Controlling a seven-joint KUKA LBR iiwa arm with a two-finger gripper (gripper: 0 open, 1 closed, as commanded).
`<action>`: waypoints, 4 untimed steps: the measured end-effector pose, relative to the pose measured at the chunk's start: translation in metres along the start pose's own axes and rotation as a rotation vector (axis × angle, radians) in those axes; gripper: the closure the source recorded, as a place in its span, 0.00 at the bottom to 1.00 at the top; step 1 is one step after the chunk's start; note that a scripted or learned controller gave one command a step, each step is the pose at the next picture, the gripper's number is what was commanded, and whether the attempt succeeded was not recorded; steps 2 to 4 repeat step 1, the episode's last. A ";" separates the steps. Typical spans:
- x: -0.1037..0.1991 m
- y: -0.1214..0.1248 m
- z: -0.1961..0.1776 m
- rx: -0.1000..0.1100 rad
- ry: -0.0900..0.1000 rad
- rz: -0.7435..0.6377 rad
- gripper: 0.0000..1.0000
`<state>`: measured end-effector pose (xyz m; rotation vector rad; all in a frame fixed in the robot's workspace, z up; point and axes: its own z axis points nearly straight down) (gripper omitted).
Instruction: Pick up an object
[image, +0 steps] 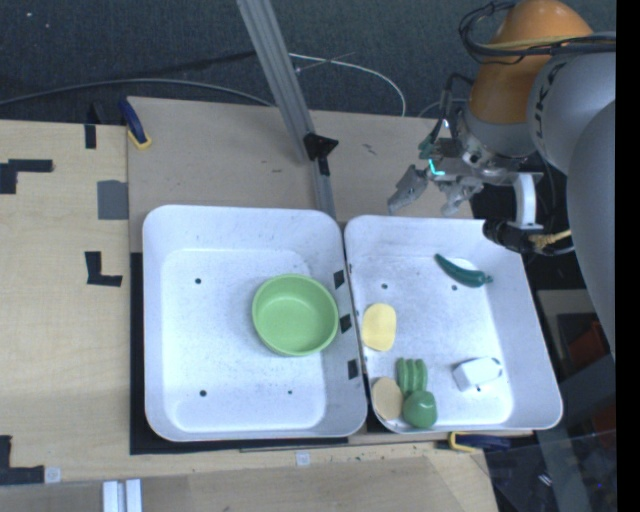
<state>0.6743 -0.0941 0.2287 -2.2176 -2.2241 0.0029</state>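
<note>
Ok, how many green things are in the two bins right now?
4. A green bowl sits in the left bin. In the right bin: a dark green piece near the far side, and a ribbed green piece beside a round green piece at the near edge.

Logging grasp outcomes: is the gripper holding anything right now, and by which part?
Nothing is held. The gripper hangs open above the back rim of the right white bin, nothing between its fingers.

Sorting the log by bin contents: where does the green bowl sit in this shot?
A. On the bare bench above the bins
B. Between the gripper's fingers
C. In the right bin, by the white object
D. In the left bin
D: the green bowl rests on the floor of the left bin, while the gripper hovers above the right bin's far edge.
</note>
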 end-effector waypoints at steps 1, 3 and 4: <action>-0.008 0.004 0.058 0.005 -0.001 0.002 0.00; -0.008 0.004 0.058 0.005 -0.001 0.002 0.00; -0.008 0.004 0.058 0.005 -0.001 0.002 0.00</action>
